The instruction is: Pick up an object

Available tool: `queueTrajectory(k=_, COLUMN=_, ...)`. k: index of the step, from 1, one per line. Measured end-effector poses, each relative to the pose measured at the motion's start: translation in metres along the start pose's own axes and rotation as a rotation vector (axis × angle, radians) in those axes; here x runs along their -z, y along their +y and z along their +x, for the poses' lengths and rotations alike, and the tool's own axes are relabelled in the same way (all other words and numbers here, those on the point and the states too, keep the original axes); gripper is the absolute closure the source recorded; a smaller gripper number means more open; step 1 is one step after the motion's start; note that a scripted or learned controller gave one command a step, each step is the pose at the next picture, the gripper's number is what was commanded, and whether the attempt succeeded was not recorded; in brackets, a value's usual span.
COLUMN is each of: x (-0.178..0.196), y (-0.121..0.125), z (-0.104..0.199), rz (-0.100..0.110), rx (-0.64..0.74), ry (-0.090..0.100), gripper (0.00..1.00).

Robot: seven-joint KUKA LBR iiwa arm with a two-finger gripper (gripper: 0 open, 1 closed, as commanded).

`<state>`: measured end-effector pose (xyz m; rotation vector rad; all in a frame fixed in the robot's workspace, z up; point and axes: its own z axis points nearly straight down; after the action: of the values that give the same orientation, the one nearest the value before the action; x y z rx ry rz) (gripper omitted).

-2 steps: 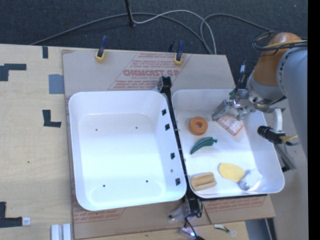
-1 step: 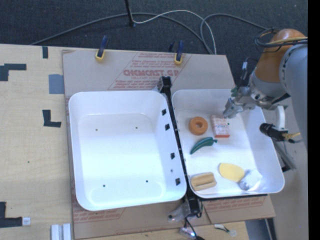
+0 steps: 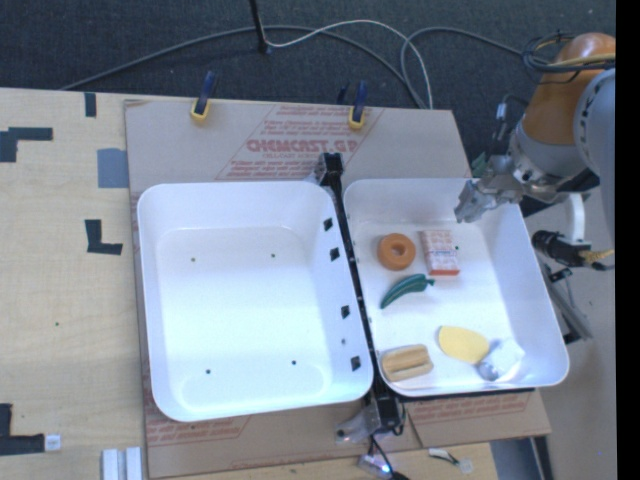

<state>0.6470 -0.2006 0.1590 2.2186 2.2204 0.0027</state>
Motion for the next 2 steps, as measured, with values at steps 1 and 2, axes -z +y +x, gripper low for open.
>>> queueTrajectory(k=1, x=0.058, y=-0.004, z=-0.007, rz=-0.002, rx=-0.001, ry=-0.001, gripper=1.00)
queueTrajectory(k=2, x=0.119, y=0.000, z=-0.001, rz=-0.002, rx=0.000, ry=-0.001, gripper=1.00)
